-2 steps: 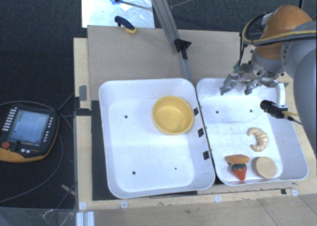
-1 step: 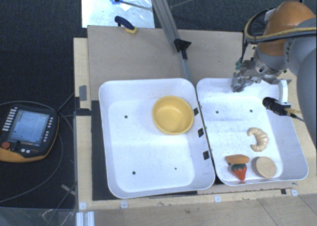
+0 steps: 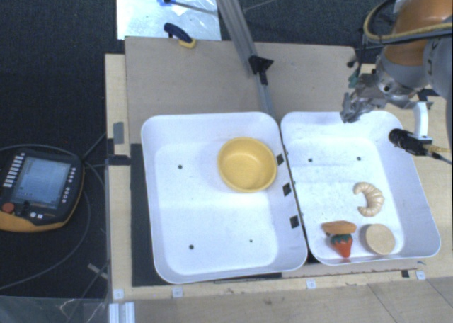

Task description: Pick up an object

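Croissant [image 3: 369, 198] lies in right bin [image 3: 333, 137], tool [image 3: 350, 115] well apart.

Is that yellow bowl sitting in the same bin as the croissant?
No, the yellow bowl sits in the left bin; the croissant lies in the right bin.

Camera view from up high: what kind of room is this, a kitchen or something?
Probably a robot lab, not a kitchen: a grey-and-orange robot arm reaches over two white bins of toy food, and a control pendant lies on the floor.

Teach pendant [image 3: 39, 188] on the dark floor left of the bench [image 3: 212, 74]; blue-handled clamp [image 3: 180, 35] on its far edge
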You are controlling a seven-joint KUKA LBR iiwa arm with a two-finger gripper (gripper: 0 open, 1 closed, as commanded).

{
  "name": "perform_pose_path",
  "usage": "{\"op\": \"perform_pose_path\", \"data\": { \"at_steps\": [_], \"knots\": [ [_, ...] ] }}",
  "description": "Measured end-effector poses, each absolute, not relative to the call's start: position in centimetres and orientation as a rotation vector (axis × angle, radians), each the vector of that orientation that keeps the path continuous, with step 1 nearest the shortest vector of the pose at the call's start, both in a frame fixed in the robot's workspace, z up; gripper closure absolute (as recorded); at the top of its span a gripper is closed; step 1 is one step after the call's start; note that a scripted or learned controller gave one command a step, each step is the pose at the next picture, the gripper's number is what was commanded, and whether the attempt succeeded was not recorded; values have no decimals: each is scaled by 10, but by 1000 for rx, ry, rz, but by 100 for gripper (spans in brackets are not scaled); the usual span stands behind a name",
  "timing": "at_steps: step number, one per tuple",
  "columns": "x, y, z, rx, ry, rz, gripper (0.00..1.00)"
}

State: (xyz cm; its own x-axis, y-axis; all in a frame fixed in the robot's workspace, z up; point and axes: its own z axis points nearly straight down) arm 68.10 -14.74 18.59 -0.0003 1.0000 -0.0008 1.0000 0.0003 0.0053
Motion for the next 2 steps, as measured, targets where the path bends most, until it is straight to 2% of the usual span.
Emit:
{"op": "perform_pose_path", "data": {
  "at_steps": [1,2],
  "knots": [
    [674,-142,243,2217,2219,5,100],
    [675,-142,257,2220,2221,2,100]
  ]
}}
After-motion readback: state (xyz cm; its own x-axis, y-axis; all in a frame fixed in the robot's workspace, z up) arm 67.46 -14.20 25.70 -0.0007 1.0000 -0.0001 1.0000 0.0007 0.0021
